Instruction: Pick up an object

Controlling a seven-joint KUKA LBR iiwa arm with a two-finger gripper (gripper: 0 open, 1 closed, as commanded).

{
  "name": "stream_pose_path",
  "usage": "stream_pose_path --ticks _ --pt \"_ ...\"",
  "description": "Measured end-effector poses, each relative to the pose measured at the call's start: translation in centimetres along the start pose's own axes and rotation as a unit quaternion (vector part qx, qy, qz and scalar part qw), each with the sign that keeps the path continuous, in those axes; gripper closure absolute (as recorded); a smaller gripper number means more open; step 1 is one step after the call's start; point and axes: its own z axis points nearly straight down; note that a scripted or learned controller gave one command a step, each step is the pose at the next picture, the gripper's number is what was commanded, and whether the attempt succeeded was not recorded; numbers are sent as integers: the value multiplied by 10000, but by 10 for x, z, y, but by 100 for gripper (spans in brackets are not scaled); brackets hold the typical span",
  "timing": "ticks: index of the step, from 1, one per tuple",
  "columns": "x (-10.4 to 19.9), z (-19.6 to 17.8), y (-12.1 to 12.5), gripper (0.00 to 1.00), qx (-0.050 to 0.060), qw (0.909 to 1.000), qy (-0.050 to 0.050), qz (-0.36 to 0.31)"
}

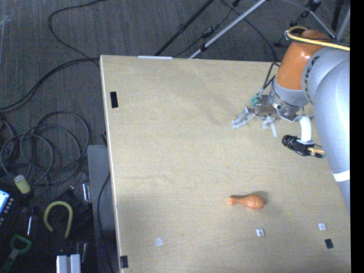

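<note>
We observe the grey arm (pixel 335 107) entering from the right edge of the camera view, with its orange band (pixel 297 64) sitting just above the wrist; the gripper (pixel 253 118) is positioned over the upper right portion of the light wooden bench top (pixel 170 152), its metal fingers (pixel 242 120) pointing toward the left. The fingers appear spread, with pale prongs fanning apart and nothing lodged between them; we note that the detail is small and somewhat blurred, so the spread is judged from the separated tips alone. A small black fitting with a yellowish end (pixel 301 145) lies just below the wrist, close beside the arm body. The task object, an orange item with a rounded bulb at its right end and a narrow neck tapering to the left (pixel 248 201), lies flat on the bench in the lower right area; it is well apart from the gripper and untouched by it. Small markers are fixed to the bench surface: a black tab (pixel 114 99) near the upper left edge; a pale square (pixel 260 232) below the orange object; another pale square (pixel 322 227) and a dark tab (pixel 329 243) toward the lower right corner. Off the bench, on the grey carpet at left, we see looped black cables (pixel 45 147) and a green U-shaped piece (pixel 58 216).
</note>
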Motion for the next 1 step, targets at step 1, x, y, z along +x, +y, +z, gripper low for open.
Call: stream_pose_path --ticks 1 --pt "-1 -9 0 100 2 10000 -15 0"
